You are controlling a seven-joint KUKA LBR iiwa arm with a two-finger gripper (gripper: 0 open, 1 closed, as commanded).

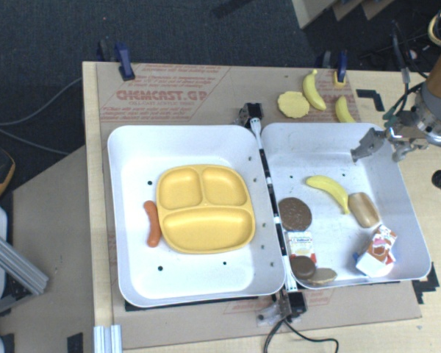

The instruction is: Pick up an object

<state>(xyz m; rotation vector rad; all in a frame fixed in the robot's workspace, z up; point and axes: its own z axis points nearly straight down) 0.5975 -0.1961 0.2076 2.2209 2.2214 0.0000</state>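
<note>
Right bin: several candidate things lie loose on its floor. A yellow banana sits near the middle, curved, slanting down toward the right. Just beside its lower end, touching or nearly so, a tan bread roll. Left of these, a dark brown round patty close to the bin's left wall. Below the patty, a small printed packet, and under that a brown cookie-like piece with a tan one overlapping at the front edge. In the front right corner, a red-and-white carton, tilted.

Pincer: hangs over the bin's far right corner, well apart from the banana and the rest. Dark fingers look spread, nothing between them. Grey arm comes in from the right.

Left bin: a yellow divided tray, three compartments, centred. An orange sausage lies beside the tray's left edge, on the bin floor.

Desk, beyond the bins: two more bananas and a yellow round flat piece near the far edge. Blue clamps grip the far edge. Red printed lettering on the board.
</note>
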